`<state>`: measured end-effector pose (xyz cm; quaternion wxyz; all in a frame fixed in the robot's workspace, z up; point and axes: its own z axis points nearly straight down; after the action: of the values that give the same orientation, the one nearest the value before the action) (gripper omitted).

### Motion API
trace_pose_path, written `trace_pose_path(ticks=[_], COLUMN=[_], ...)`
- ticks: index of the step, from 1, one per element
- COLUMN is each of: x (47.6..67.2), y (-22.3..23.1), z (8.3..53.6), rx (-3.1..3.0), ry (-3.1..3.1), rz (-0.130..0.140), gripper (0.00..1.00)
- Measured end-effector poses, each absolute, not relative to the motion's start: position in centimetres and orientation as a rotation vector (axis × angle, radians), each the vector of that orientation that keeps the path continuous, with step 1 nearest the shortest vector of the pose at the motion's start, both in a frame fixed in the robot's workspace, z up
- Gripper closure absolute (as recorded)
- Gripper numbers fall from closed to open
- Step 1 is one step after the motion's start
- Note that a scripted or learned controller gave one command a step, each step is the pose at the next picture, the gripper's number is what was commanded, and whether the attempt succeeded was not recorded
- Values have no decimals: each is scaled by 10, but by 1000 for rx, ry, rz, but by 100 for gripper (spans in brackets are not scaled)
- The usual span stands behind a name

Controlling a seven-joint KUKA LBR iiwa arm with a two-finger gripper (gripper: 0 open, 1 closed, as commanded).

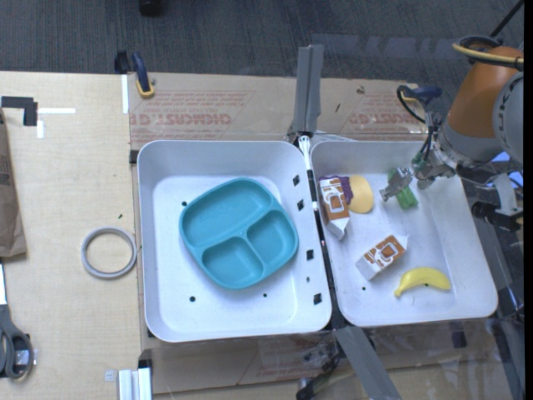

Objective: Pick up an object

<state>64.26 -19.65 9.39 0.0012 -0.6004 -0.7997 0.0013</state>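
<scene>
Objects for picking lie in the right bin [475, 248], seen from the camera above the bench: a small green piece [406, 197] near the far side, a yellow rounded item [361, 194] beside a brown-and-white carton [334, 200] against the bin's left wall, a second small carton [382, 255] lying tilted mid-bin, and a yellow banana [422, 281] near the front.

The gripper [398, 186] is held low over the far part of this bin, right at the green piece. Whether that piece is between the fingers or merely beside them cannot be told from this slant, and their state cannot be made out either.

If the green piece is the target, a straight descent is judged best, with the grasp centred on its narrow body so that it is not nudged aside. A slow lift would be advisable, since a small, smooth part can slip.

The cartons appear to be printed cardboard, flat-faced and boxy, and would likely be gripped well across their narrow sides. The banana is curved and looks smooth, like moulded plastic. The bins are white, shallow and smooth, with rounded corners.

In the left bin [158, 248] a teal divided plate [239, 232] rests, glossy and rigid-looking, with three compartments.
</scene>
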Motion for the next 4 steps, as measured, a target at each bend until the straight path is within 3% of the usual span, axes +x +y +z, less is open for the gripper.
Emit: trace_pose_path(ticks=[1, 2, 3, 4], x=[644, 642, 638, 621], y=[-197, -196, -190, -183], z=[104, 101, 89, 106], rx=[-1884, -1881, -2257, -1921], ry=[-2515, -2511, -2178, -2481], rz=[5, 8, 7, 4], gripper=[100, 0, 0, 0])
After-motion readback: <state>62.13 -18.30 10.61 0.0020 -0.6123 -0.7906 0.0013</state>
